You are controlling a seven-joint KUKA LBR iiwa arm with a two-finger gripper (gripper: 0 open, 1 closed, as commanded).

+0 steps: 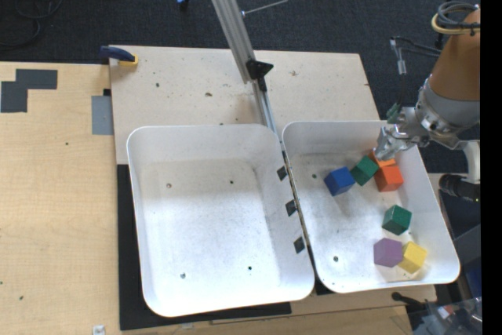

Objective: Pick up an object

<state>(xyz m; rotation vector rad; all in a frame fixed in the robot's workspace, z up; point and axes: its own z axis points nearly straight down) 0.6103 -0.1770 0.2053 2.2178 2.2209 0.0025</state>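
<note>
A slanted aluminium rail (234,21) rises behind the bins (157,145).

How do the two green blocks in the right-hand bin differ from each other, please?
The upper green block sits wedged between the blue block and the orange block, close under the gripper; the lower green block stands alone, apart from its neighbours. The upper one is turned at an angle with a lighter top face, while the lower one looks darker. Both are small green cubes in the right bin.
</note>
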